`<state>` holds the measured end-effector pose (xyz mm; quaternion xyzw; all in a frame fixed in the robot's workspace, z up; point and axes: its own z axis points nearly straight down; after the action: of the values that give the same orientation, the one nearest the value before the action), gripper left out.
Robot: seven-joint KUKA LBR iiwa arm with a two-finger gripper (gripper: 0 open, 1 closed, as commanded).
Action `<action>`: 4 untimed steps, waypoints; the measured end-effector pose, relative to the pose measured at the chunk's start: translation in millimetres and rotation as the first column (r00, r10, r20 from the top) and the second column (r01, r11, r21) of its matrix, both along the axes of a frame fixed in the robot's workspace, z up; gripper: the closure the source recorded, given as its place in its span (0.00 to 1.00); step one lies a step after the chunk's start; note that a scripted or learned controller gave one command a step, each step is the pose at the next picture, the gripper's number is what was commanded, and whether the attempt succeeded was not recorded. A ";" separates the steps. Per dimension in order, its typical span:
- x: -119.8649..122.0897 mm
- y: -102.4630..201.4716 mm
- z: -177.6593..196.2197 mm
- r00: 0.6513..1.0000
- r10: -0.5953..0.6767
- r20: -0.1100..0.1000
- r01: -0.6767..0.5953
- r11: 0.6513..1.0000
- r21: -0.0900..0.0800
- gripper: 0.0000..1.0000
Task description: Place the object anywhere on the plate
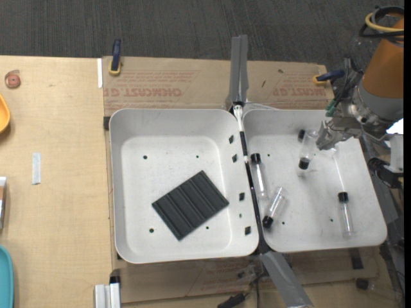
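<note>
Dark ribbed plate (191, 205) lies tilted on the floor of the left bin (128, 124). Four clear tubes with black caps sit in the right bin (359, 236): one along its left wall (257, 173), one near the front (274, 206), one at right (345, 213). The claw (319, 141) hangs over the back, closed on the fourth tube (306, 153).

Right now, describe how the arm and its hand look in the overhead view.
The arm enters at the right edge: a rounded orange band sits above a grey wrist section. A yellow cable loops over its top. Below the wrist, the hand is a small metallic silver-grey piece with dark fittings, and a small green-teal detail shows beside it. No readable markings are visible.
</note>
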<state>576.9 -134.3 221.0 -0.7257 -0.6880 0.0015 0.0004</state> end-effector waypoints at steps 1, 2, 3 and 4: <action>13.1 84.3 43.2 0.994 0.110 0.001 -0.110 0.994 0.000 1.00; 12.4 161.1 95.7 0.985 0.172 0.001 -0.172 0.985 0.000 1.00; 26.1 224.1 92.9 0.993 -0.120 -0.001 0.120 0.993 -0.002 1.00; -19.7 225.4 68.6 1.000 0.027 -0.002 -0.027 1.000 -0.001 1.00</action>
<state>557.2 91.2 289.5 -0.7163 -0.6978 0.0025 0.0006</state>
